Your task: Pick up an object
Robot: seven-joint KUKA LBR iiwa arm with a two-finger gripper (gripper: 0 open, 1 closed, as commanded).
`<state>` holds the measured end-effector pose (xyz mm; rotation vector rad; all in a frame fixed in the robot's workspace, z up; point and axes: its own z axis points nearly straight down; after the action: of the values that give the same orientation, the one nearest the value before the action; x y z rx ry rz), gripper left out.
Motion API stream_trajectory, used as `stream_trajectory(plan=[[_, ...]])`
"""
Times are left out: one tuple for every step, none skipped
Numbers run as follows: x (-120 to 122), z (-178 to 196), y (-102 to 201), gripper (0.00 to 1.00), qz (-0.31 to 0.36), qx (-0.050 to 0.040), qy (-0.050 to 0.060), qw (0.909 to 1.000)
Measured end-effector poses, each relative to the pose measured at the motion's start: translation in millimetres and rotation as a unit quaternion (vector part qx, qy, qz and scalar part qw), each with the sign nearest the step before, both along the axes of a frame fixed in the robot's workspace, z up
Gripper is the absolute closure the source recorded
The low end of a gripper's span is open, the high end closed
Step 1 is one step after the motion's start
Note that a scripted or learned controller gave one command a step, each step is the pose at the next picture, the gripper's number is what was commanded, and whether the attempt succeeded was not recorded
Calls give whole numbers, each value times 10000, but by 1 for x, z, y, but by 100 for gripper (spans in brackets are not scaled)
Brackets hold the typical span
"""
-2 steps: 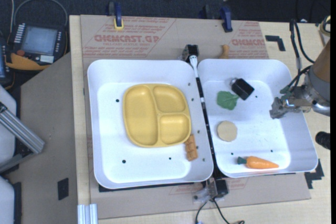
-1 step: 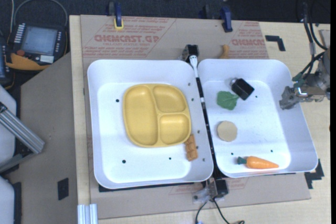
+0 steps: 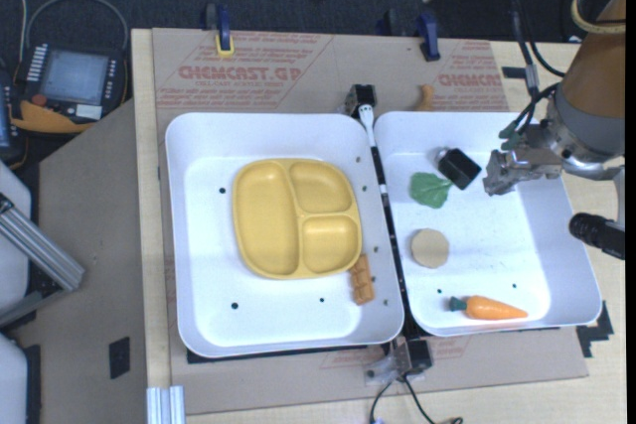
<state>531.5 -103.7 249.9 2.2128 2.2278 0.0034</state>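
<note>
Over the right bin (image 3: 556, 243) our gripper (image 3: 497, 176), can't tell if clenched, needs lowering onto the black block (image 3: 459, 167).

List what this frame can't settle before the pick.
- gripper, camera view: finger state, too small and seen from above.
- black block: what it is, too small to tell.
- small brown item by the yellow tray: identity, too small.
- arm: upper part cut by the right edge.
</note>
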Motion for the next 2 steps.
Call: stream_trajectory(plan=[[13, 4, 56, 100, -1, 0, -1, 10000], [21, -4, 100, 100, -9, 2, 8, 10000]])
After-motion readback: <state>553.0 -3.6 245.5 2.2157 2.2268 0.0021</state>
